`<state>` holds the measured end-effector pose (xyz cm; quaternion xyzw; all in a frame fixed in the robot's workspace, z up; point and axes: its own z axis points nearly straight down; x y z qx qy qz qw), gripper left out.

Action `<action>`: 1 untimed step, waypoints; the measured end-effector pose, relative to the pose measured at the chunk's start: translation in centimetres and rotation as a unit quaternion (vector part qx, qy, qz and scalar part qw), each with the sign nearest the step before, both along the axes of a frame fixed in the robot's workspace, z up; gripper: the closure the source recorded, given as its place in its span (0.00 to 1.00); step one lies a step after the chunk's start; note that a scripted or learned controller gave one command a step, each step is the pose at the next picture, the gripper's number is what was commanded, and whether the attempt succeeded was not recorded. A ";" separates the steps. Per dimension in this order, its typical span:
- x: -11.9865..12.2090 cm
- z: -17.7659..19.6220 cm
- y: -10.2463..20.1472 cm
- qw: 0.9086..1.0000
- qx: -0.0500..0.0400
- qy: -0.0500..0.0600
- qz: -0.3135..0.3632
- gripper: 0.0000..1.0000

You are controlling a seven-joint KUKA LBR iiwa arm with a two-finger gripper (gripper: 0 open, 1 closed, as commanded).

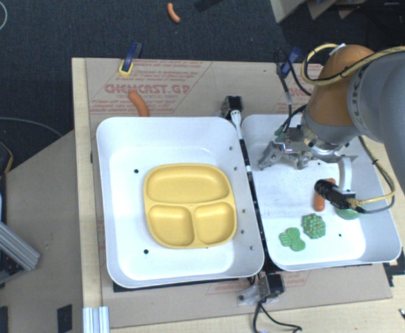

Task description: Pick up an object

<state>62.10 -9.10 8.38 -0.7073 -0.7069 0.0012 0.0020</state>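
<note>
My gripper (303,159) hangs low over the back half of the right bin (379,245), under the grey arm with its orange band. Just in front of it lies a small orange sausage-shaped piece (319,201), close beside a black part of the tool. A knobbly green piece (314,225) and a flatter green piece (292,239) lie nearer the bin's front edge. A small teal piece (348,212) peeks out to the right of the orange one. I see nothing held.
A yellow divided plate (188,205) sits in the middle of the left bin (112,141). On the cardboard behind the bins lie an orange piece (140,104) and a blue-yellow clamp (128,60). A yellow cable (379,201) loops beside the tool.
</note>
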 end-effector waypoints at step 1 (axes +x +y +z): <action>0.1 1.2 0.0 1.000 0.000 -0.002 0.000 1.00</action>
